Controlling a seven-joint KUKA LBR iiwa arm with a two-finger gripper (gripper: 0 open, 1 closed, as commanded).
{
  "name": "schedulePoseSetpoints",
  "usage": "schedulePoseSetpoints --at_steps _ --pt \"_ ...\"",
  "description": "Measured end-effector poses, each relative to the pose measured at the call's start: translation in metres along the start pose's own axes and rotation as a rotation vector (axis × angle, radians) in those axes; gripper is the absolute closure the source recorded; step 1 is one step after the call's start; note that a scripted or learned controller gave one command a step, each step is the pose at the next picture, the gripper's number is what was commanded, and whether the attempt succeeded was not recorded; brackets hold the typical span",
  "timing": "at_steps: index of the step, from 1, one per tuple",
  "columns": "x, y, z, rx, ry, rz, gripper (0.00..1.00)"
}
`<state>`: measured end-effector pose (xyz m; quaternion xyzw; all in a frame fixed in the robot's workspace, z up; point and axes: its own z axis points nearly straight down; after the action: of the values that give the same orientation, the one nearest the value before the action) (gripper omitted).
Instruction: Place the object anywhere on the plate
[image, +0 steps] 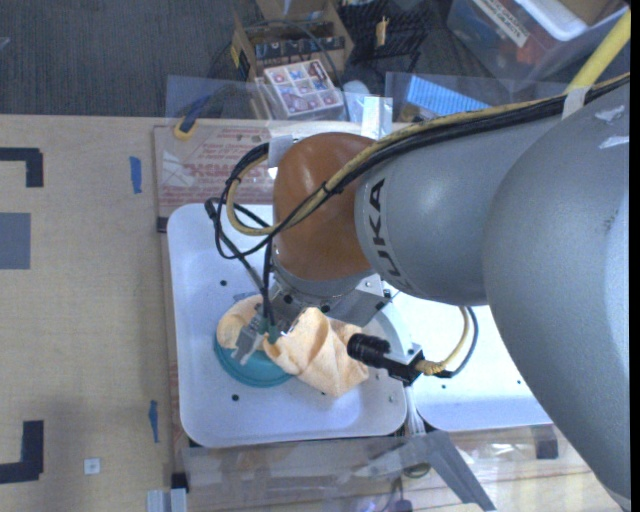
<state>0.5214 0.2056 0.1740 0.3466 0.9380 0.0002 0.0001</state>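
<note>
A crumpled yellow cloth (318, 355) lies in the left white bin (200, 300), draped partly over a teal plate (250, 368) at the bin's near side. The hand (250, 342) sits low on the cloth's left edge above the plate; whether it pinches the cloth, I cannot tell.

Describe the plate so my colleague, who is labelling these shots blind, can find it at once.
Start at the left white bin, the one under the arm's orange band. Near its front left lies a crumpled yellow cloth, with the claw down at the cloth's left end. The plate is the round teal disc peeking out beneath that cloth, the only blue-green thing in the bin.
</note>
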Motion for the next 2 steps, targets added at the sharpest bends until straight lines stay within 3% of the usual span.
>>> schedulePoseSetpoints --at_steps 1,2 --pt "-0.003 0.000 -0.011 -0.005 -0.002 0.006 1.00" --pt "-0.064 0.004 -0.017 -0.003 -0.003 -0.005 1.00"
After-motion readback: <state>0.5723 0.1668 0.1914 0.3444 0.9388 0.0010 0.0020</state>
